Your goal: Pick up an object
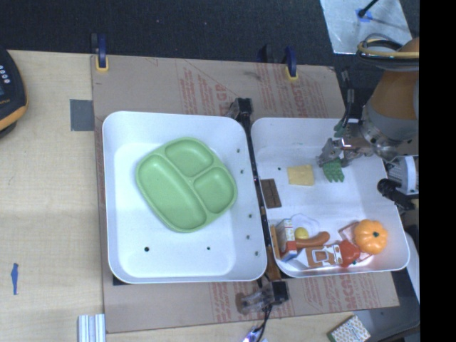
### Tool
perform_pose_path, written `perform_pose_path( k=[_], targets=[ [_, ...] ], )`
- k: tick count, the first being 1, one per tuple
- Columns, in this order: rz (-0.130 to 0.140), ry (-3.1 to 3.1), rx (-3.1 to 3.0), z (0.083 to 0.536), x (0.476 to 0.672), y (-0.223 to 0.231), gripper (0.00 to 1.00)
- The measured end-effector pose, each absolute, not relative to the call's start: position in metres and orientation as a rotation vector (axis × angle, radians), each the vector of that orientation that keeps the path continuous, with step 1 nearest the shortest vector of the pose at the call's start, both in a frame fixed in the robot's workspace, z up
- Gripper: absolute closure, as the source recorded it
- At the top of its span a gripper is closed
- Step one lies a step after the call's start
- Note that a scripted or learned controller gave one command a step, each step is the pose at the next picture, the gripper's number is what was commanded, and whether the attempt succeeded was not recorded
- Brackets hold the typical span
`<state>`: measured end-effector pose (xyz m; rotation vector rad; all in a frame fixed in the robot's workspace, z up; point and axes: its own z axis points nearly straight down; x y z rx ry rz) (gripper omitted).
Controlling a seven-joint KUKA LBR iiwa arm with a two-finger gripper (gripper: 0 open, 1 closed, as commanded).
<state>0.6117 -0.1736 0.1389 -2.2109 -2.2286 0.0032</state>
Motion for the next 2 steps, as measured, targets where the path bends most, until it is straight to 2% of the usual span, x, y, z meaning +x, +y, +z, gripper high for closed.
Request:
perform_pose_path(
  k=[1,2],
  targets=[
    [-0.003,-2.232,-2.214,0.204,0.655,-0.115,1.00],
    [0.009,-2.225,-2.212,0.196,0.623,-0.063,1.00]
  ],
)
